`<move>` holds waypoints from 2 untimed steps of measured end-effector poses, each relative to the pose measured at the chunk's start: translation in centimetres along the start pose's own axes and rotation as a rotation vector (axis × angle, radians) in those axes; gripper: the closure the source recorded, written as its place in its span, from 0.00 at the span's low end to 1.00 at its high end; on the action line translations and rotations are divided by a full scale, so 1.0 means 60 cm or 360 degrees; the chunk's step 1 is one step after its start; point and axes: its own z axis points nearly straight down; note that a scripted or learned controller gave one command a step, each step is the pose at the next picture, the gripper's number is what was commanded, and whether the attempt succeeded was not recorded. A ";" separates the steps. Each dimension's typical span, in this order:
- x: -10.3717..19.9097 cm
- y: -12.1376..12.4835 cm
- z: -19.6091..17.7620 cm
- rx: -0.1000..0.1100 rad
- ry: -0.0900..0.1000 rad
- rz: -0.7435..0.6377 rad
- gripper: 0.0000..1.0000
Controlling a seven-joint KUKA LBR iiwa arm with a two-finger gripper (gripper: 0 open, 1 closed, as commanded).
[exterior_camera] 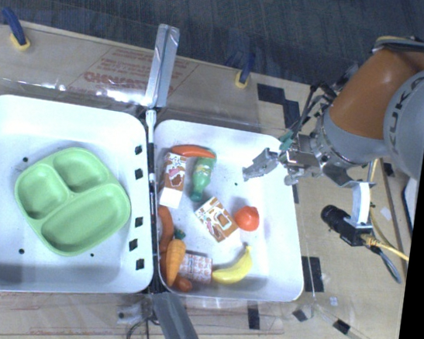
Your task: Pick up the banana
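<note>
So we have not yet picked anything up: our gripper [263,164] hangs over the right bin's [280,272] upper right, whether spread or pressed together we cannot tell, while the banana [236,268] lies untouched near the front edge.

The table [69,74] has a light wooden top with faint red print. Beyond its far edge lies dark blue-grey carpet [219,5]. Two blue clamps [16,29] grip the far edge of the table. Black tape strips [273,97] mark its right part. A grey metal bar [162,68] stands upright at the far middle of the table.
</note>
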 end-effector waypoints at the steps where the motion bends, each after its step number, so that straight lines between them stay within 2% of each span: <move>1: -0.067 -0.135 0.100 -0.0002 -0.0001 -0.0177 0.00; 2: -0.065 -0.145 0.274 -0.0005 0.0001 -0.0584 0.00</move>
